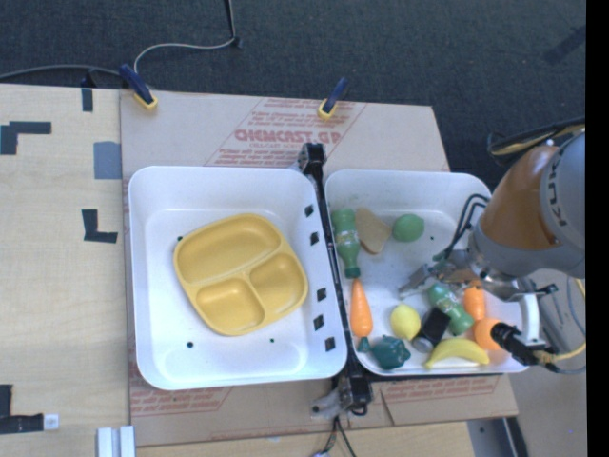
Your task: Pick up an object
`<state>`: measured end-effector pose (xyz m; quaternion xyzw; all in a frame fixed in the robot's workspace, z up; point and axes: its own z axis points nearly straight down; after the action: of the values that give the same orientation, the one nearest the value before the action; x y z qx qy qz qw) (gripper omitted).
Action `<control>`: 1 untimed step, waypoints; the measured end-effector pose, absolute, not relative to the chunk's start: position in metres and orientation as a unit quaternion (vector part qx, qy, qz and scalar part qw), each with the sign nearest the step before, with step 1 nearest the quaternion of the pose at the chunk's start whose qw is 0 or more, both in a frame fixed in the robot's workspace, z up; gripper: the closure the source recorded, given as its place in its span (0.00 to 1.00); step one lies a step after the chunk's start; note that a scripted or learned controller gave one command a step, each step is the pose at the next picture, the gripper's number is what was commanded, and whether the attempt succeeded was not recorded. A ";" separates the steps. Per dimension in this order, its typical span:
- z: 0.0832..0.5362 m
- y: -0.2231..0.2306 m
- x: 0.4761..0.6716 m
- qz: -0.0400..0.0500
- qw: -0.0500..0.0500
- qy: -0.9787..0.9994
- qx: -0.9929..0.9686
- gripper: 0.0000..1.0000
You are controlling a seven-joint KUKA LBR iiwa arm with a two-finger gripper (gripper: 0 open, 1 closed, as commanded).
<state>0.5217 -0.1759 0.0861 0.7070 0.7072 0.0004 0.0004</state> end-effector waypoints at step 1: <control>0.190 -0.224 0.560 0.000 0.001 0.707 0.707 0.00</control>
<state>0.5605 -0.2241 0.1896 0.7069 0.7073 -0.0004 0.0013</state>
